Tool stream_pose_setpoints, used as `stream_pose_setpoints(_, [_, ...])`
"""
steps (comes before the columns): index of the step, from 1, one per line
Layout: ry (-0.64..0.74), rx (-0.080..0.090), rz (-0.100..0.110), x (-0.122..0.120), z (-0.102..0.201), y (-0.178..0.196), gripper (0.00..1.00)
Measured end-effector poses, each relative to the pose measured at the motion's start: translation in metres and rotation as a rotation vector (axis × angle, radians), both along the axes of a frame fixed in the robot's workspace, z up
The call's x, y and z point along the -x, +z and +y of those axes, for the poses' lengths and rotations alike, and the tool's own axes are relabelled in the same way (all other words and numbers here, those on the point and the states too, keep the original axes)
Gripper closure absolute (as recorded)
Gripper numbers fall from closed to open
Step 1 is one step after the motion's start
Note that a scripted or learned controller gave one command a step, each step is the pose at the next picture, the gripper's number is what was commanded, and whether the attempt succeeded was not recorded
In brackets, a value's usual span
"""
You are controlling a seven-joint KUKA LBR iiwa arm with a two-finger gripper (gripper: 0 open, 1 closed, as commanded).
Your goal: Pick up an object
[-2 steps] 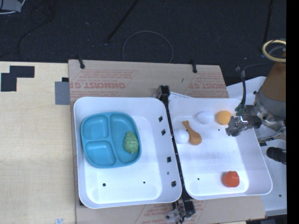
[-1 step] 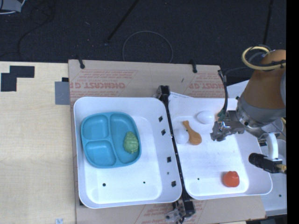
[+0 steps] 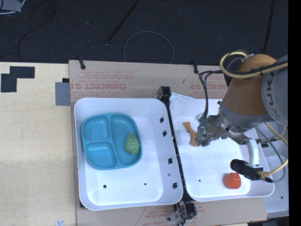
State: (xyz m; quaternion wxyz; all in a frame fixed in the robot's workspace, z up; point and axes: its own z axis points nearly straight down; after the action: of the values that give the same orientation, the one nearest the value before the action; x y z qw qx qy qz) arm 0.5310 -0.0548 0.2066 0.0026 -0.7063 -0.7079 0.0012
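Uppermost and nearest the lens, the grey arm's gripper (image 3: 203, 136) hung low in the right-hand white bin (image 3: 207, 185), its grip state impossible to tell; just beside it on its left lay a small orange stick-shaped object (image 3: 190, 133), long axis running roughly up-down; a round red-orange ball (image 3: 232, 181) sat farther off.

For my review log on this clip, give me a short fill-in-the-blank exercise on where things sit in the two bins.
1. The blue divided tray lies in the ____ bin of the camera view.
2. The green object rests in one of the tray's ____.
3. The gripper is low in the right bin, next to the ____ object.
4. The red ball lies near that bin's ____ right corner.

Missing words: left; compartments; orange; lower
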Motion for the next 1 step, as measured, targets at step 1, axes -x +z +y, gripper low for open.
stream_pose_setpoints(1, [0.001,0.001,-0.003,0.0062,0.0505,0.0137,1.0])
